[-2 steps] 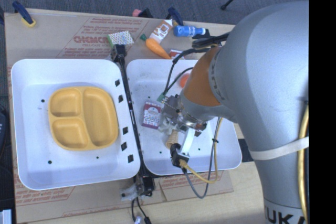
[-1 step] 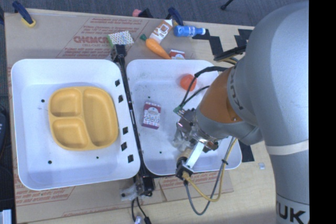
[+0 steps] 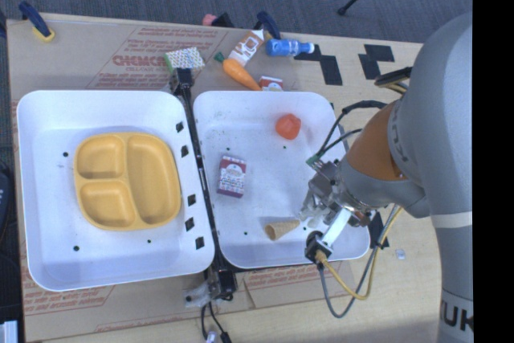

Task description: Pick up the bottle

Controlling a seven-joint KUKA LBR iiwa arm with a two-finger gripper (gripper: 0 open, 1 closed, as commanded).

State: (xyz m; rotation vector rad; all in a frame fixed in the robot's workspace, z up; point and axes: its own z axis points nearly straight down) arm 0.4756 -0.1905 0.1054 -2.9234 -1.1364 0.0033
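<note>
A small blue bottle [image 3: 287, 48] lies on its side on the cardboard behind the right bin [image 3: 241, 112], outside it. Beside it, to the left, lies a white bottle with an orange label [image 3: 247, 46]. My gripper [image 3: 313, 211] hangs low over the right bin's near right corner, far from both bottles. A tan cone [image 3: 281, 230] lies just left of the gripper on the bin floor. The arm's wrist hides the gripper's tips from above.
The right bin also holds a red-and-white carton [image 3: 232, 176] and a red round object [image 3: 288, 125]. A yellow divided plate [image 3: 127, 179] sits in the left bin [image 3: 40, 173]. A toy carrot [image 3: 240, 74] and a small red box [image 3: 271, 83] lie behind the right bin.
</note>
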